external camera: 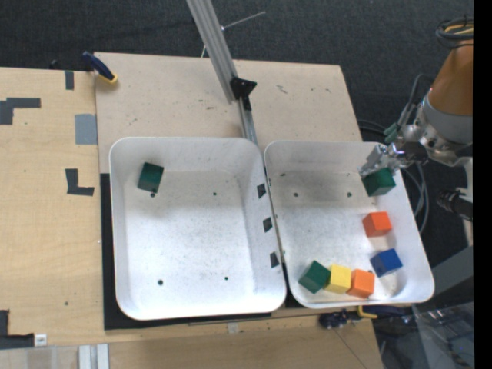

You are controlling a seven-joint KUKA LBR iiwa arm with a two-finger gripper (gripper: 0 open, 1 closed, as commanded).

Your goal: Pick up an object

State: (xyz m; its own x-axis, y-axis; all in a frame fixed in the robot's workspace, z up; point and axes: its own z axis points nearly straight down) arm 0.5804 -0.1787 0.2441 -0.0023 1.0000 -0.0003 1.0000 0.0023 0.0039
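Camera view puts your gripper (382,162) over the right white bin's (400,289) far right corner, its fingers clamped on a dark green cube (379,181) close to that bin's right rim. Just below it you see an orange cube (377,223) and a blue cube (386,261); a green, yellow and orange row (337,278) hugs the near rim. The left white bin (115,206) offers you wide bare floor, with one green cube (151,177) near its far left corner. Pale plywood bench (46,206) surrounds both.
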